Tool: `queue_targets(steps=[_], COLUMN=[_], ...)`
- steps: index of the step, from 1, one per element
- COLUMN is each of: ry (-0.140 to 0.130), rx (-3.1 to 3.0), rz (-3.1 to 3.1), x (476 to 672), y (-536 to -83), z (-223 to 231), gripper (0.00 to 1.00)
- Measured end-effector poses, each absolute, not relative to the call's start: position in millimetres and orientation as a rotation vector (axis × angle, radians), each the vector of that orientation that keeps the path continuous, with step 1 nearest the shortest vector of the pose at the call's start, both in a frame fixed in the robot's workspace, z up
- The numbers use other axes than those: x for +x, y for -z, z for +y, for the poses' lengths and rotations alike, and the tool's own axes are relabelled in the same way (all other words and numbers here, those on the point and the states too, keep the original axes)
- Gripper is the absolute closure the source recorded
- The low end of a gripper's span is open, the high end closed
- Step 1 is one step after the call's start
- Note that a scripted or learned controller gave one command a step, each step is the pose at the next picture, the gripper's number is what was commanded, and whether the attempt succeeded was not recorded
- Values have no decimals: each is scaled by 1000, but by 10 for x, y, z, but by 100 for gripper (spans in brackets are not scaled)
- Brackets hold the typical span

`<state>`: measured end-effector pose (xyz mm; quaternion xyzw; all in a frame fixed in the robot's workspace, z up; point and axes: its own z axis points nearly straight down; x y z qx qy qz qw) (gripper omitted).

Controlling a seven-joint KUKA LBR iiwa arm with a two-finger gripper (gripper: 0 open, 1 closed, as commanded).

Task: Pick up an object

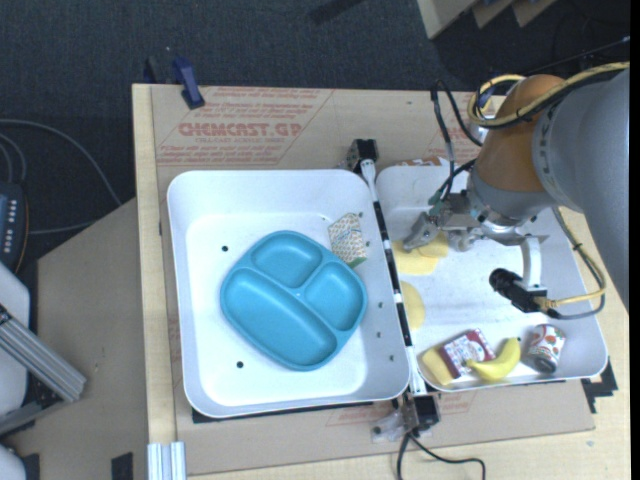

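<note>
Nearest the camera, the banana is lying along the right bin's front wall, wedged beside a red packet and a small can, crowded, so I'm leaving that corner alone. Further back, I'm hovering my end effector low over a pale yellow piece by the bin's left wall, where there's more room to close in. It's looking flat, soft-edged, a washed-out yellow against the white floor. Whether I'm spread or pinched, I can't tell from here. In the left bin, the blue tray is sitting mid-floor, a crumpled wrapper behind it.
</note>
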<state>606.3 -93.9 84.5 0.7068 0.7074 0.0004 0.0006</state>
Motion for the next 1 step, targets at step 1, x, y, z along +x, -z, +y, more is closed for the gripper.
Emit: queue_targets(steps=[1], ry=[-3], rx=[2218], rz=[2221], x=[6068], y=[-945], z=[-938], gripper=[100])
